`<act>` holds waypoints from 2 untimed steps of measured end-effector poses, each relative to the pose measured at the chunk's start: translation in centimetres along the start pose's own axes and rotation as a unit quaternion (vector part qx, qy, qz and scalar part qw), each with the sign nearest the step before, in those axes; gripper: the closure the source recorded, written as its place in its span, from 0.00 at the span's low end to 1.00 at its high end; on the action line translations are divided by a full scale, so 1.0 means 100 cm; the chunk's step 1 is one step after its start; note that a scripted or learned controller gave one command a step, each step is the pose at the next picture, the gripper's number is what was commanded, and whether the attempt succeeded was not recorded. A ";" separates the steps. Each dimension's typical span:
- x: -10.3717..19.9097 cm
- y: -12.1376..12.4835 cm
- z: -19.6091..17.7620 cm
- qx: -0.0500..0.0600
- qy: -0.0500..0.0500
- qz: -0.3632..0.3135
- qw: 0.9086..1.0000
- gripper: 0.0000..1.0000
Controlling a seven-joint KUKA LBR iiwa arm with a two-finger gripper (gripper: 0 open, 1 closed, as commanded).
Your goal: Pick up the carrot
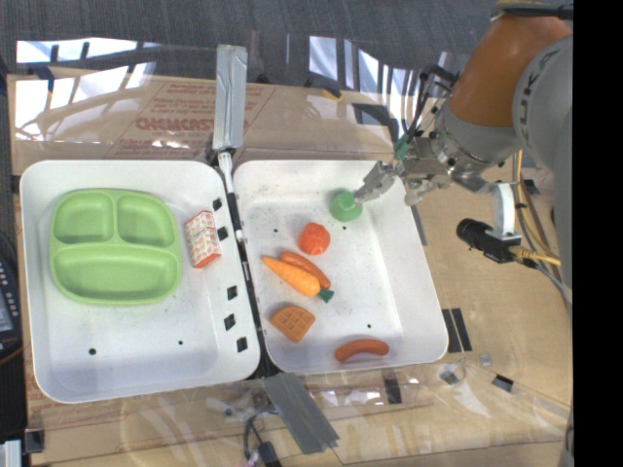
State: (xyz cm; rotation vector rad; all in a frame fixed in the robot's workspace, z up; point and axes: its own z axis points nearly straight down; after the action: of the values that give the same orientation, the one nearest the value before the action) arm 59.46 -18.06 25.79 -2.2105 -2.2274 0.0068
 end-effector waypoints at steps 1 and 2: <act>0.047 -0.057 0.137 0.001 0.001 -0.032 0.999 0.00; 0.049 -0.044 0.157 -0.010 0.000 -0.019 1.000 0.00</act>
State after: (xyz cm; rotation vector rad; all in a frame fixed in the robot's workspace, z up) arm 54.91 -13.21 10.14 -2.1776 -2.2804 -0.0157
